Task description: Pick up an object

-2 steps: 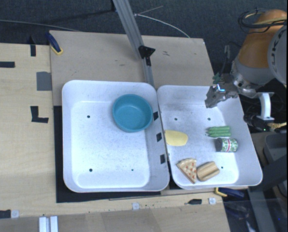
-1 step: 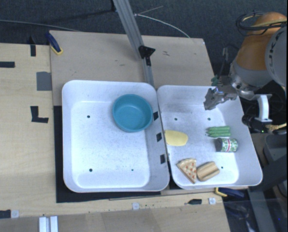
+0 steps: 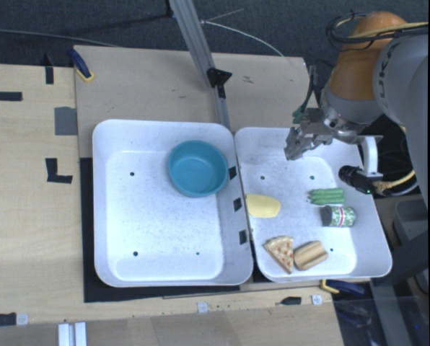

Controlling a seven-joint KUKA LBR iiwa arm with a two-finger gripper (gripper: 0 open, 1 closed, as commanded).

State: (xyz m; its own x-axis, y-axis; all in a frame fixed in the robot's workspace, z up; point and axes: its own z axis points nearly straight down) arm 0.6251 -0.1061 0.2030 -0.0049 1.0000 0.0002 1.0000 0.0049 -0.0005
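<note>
Five small items lie in the right-hand bin [image 3: 370,265], all nearer the camera than the pincer [image 3: 296,150]. Nearest, at the bin's front edge and well below the pincer: a pizza-slice piece [image 3: 280,253] touching or just beside a tan bread roll [image 3: 310,254]. One row back: a small green-labelled can [image 3: 338,216] on its side, below and to the right of the pincer, with a bundle of green beans [image 3: 325,195] just behind it, close or touching. A yellow lemon-like piece [image 3: 262,206] sits below and slightly left of the pincer, near the wall between the bins, apart from the rest.

Pincer hangs over the far part of the right bin, above bare floor. Nothing shows between its tips; whether it stands open or closed cannot be told at this angle. Grey arm [image 3: 410,63] with orange band [image 3: 359,67] comes in from the right behind it.

Left of the pincer, across the dividing wall, a blue bowl [image 3: 197,167] sits in the left bin [image 3: 121,207], alone.

Judgement: approach step, no object chosen or contacted yet. The next move calls for travel toward the near side and a descent. The yellow piece looks the cleanest target, since it is isolated; the can and beans crowd each other, as do pizza and roll.
</note>
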